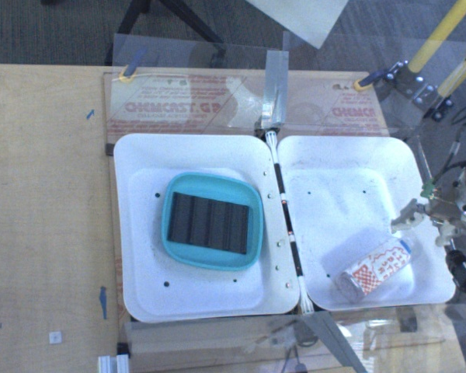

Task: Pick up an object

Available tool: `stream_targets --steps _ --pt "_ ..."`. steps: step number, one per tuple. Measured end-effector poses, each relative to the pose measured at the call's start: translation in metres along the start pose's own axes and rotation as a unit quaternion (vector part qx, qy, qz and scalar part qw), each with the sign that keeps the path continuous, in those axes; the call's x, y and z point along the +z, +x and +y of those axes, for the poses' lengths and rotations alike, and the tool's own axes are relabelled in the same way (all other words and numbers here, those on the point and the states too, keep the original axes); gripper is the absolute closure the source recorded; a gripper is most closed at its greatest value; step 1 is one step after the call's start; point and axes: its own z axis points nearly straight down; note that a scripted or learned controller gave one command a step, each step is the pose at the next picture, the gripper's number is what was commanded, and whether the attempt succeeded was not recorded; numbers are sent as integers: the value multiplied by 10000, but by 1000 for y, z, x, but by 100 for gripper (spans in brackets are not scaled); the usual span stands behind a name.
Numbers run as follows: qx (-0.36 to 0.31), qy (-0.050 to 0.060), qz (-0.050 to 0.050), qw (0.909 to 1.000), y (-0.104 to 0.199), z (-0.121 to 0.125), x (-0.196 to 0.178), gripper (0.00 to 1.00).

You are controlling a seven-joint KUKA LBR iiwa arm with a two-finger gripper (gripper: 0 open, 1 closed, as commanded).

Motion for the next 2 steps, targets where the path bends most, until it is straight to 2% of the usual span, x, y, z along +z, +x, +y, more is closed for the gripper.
stream_targets --steps 1,2 --pt "-465 -21 -7 9989 -2 -6 84 0" --pt "741 -18 13 9972 -4 -5 73 0"
